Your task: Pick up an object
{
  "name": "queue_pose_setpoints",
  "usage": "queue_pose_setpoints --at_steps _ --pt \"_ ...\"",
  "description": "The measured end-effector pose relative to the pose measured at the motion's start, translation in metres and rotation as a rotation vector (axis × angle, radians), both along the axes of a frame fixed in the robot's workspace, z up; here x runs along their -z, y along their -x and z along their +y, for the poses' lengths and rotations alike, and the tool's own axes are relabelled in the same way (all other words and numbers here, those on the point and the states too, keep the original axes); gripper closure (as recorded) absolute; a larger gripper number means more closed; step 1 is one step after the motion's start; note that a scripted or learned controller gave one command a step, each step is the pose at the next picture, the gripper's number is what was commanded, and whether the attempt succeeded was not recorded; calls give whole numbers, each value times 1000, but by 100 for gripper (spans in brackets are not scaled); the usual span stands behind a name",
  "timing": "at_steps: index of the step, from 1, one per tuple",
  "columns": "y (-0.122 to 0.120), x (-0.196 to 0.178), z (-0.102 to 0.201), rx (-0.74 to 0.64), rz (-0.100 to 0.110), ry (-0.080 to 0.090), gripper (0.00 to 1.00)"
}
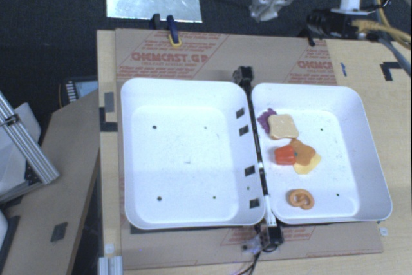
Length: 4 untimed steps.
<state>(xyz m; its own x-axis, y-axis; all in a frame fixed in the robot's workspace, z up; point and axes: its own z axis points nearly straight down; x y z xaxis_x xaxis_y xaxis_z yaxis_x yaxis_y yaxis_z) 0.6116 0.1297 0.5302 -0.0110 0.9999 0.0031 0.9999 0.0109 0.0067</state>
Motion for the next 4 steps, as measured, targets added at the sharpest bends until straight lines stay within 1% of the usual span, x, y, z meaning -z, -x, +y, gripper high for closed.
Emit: queue_pose_setpoints --at_steps 1,2,3,4 --pt "17 20 78 -1 7 0 100" --pt "53 129 106 4 14 5 100" --pt "50 -14 104 4 -10 -4 100" --pt "111 -6 37 14 6 2 100"
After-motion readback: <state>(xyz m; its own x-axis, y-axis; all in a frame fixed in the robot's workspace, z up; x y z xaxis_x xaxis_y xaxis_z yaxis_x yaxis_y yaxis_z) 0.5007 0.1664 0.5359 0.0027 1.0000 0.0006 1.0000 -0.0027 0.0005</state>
